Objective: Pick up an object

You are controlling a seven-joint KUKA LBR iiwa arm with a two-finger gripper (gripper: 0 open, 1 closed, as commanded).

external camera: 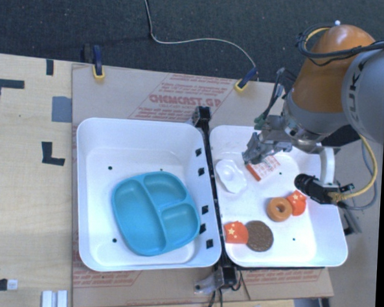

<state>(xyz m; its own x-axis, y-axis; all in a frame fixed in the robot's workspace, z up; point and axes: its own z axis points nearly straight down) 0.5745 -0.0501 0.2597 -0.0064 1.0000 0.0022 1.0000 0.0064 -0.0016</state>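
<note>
Two shallow white bins sit side by side on a cardboard sheet on the bench. Left bin (93,176): one blue divided tray (154,212) with three compartments, lying flat and slightly turned, near the bin's middle. Right bin (322,245): six loose items. From left to right these are one red piece with a yellow star (236,233) at the near left corner; one clear crumpled plastic item (230,175) close to the dividing wall; one dark brown round cookie (259,236) just beside the red piece; one red-and-white packet (264,167) toward the far side; one glazed doughnut (279,209) near the middle; and one small red-orange piece (297,203) touching the doughnut's right side. One gripper (258,152) is lowered over the far part of the right bin, its tip directly above the packet's upper left end; whether the jaws are apart or together cannot be told, and no item is seen between them. One grey arm with an orange band (327,60) enters from the right. Two clamps, one yellow-tipped (97,66) and one blue (246,78), pin the cardboard's far edge
</note>
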